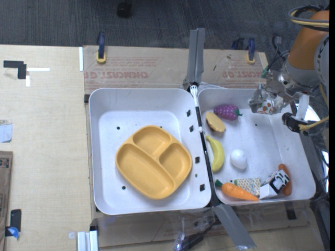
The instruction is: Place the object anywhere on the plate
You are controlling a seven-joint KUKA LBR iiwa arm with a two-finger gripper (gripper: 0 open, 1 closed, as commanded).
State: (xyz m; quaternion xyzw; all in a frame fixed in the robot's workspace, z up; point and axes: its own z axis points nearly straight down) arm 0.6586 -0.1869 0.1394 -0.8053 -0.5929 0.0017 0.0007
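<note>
A yellow plate [153,161] with three compartments lies in the left bin [104,140], and nothing rests on it. My gripper [263,103] hangs over the far right corner of the right bin [293,140], well away from the plate. A small white and red thing [268,106] sits right at the gripper's tip; whether it is held cannot be made out. In the right bin lie purple grapes [226,111], a bread roll [215,122], a banana [216,152], a white egg [238,158] and a carrot [238,191].
A patterned packet [248,184], a black and white piece [278,181] and an orange piece [285,178] lie in the right bin's near right corner. A raised divider [199,135] separates the bins. Cardboard [141,67] lines the back, held by clamps [100,54].
</note>
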